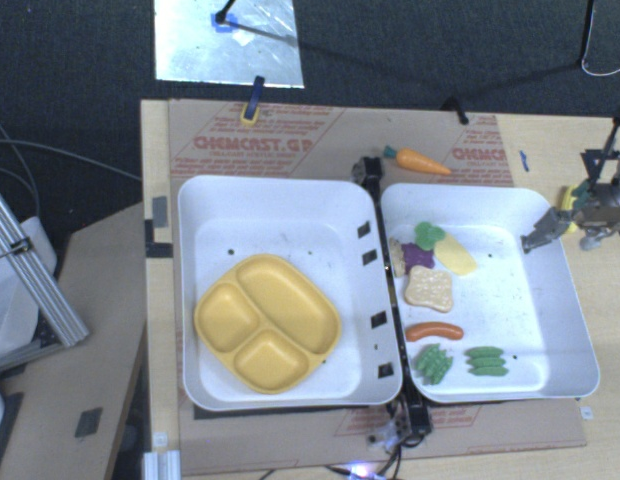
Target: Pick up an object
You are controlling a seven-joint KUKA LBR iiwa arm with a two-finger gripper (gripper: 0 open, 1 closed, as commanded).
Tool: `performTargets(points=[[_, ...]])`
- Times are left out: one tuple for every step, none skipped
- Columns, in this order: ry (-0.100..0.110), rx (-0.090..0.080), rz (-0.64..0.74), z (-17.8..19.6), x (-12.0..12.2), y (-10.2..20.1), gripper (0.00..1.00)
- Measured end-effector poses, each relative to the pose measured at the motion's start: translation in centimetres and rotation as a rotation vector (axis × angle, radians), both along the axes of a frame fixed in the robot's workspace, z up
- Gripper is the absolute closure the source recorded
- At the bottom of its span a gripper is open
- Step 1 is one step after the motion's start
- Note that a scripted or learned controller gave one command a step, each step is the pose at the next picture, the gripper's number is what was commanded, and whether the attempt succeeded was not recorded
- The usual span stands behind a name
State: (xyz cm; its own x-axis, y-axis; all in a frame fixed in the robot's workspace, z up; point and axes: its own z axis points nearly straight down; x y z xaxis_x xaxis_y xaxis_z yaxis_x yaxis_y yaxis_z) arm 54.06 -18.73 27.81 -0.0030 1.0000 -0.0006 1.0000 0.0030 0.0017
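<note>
The right bin (550,368) holds several toy foods: a green broccoli (428,234), a purple piece (418,256), a pale yellow piece (455,257), a bread slice (430,288), a red sausage (433,332) and two green pea pods (431,364) (487,361). My gripper (538,236) hangs over the bin's upper right rim, pointing down-left. It stands apart from all the foods, and nothing shows in it. The yellow piece is the nearest food, well to its left.
The left bin (220,208) holds a yellow divided plate (267,321). An orange carrot (415,160) lies on the cardboard behind the bins. A foil sheet (228,28) lies further back. Metal framing (30,268) stands at the left edge.
</note>
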Motion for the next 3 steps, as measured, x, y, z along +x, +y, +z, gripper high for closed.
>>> performTargets(points=[[-0.003, 0.005, 0.014, 1.8, 2.8, 11.5, 0.00], [0.010, 0.001, -0.007, -8.0, -1.5, 7.0, 0.00], [0.008, 0.000, -0.009, -15.7, -5.2, 1.7, 0.00]])
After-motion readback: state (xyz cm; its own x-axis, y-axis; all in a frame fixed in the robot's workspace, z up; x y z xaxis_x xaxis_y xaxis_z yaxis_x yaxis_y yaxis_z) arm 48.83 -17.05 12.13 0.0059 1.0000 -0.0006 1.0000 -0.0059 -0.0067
